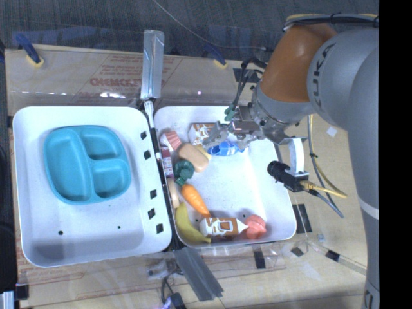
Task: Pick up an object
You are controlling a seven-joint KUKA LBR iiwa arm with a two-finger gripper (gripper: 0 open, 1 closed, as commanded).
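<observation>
Basically: gripper (226,134) low over the right bin's (273,201) upper middle, beside a blue-and-white item (225,149); can't tell jaw state, tips lost in clutter.
Pick candidates all sit in that bin: tan bread-like piece (195,157), carrot (194,199), banana (185,226), small carton (219,226), pink piece (255,226). Likely light, stiff plastic toys, smooth so slip-prone. I'd pinch the carrot across mid-body or the carton's flat sides. Left bin holds a blue divided tray (87,162).

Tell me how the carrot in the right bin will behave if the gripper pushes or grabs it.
The carrot looks tapered and rounded, so it may roll or pivot when pushed. It seems a stiff toy, probably light. Lying close to the banana and carton, it could nudge them.
</observation>
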